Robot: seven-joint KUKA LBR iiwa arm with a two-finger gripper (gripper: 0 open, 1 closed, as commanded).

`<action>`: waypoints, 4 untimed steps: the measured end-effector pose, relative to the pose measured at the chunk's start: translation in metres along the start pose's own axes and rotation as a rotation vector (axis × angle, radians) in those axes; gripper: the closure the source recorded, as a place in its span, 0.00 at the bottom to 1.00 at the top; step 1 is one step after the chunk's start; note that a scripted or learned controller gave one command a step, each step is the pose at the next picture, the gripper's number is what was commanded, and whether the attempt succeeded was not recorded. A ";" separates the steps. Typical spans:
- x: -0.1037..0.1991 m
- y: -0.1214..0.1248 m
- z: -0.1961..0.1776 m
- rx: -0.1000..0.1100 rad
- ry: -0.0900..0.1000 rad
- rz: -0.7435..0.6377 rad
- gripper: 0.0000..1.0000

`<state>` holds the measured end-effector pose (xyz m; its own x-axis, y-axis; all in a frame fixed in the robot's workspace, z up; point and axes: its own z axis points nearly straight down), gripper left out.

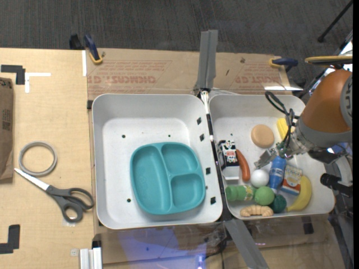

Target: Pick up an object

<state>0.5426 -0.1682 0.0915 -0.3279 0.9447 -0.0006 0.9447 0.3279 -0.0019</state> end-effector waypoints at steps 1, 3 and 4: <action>-0.001 0.001 -0.010 -0.002 -0.001 0.000 1.00; 0.058 -0.049 -0.028 0.000 0.002 0.273 0.00; 0.052 0.027 0.000 0.001 0.000 0.392 0.00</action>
<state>0.5512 -0.1107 0.0911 0.0579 0.9983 -0.0014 0.9983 -0.0579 -0.0020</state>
